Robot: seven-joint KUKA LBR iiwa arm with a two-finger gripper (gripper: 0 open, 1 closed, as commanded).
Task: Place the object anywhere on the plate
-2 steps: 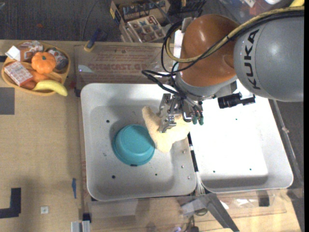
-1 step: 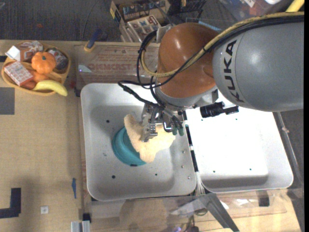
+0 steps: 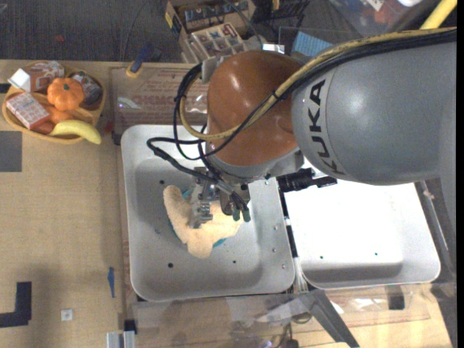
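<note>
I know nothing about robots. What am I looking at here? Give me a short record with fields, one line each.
machine: grey arm with an orange band, reaching in from the right
pincer: low over the left bin, just above the tan thing
left bin: white, holds a flat tan thing lying on something teal
right bin: white, shallow
bench corner: tray with a banana and a small pumpkin
held: nothing clearly between the fingers
</note>
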